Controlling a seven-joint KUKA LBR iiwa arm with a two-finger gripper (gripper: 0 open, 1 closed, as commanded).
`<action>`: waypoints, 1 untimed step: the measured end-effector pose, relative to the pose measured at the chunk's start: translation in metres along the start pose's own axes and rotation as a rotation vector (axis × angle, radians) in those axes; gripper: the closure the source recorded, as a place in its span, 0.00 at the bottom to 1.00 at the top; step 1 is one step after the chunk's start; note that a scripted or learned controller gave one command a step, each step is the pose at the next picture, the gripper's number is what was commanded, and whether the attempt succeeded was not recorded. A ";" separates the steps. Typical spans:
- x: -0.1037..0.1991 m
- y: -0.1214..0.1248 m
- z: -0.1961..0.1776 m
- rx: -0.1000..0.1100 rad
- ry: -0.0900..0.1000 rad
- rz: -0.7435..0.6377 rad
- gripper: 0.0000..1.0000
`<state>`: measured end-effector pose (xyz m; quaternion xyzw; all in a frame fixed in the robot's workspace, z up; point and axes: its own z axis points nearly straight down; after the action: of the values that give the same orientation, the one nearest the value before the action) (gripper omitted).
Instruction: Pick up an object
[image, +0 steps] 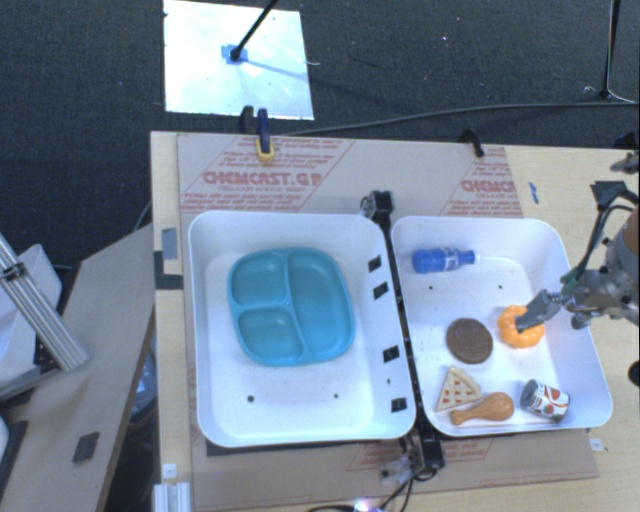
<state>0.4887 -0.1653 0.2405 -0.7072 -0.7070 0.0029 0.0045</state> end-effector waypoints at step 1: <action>0.000 0.003 -0.006 -0.013 -0.003 -0.004 0.00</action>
<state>0.4913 -0.1649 0.2465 -0.7060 -0.7083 -0.0004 -0.0010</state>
